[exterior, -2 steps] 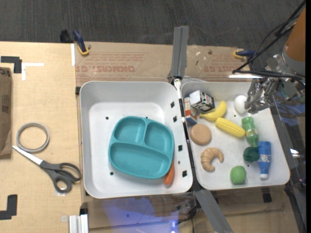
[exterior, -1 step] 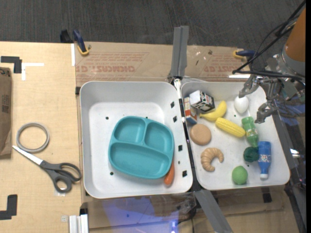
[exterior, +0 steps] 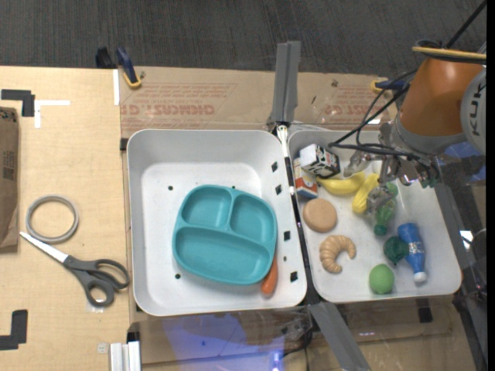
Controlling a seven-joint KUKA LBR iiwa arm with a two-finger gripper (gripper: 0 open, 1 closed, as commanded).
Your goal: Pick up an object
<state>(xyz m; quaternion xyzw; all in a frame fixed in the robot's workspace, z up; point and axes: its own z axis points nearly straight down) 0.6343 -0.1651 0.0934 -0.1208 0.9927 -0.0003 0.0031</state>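
Wood bench (exterior: 69, 153) w/ scissors (exterior: 85, 270), dark carpet (exterior: 232, 14) behind; hand (exterior: 380, 198) grip unclear.

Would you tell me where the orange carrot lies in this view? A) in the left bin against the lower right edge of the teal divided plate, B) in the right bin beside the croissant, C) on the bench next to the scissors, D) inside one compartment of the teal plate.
A: the carrot lies on the left bin floor, against the lower right edge of the teal divided plate.
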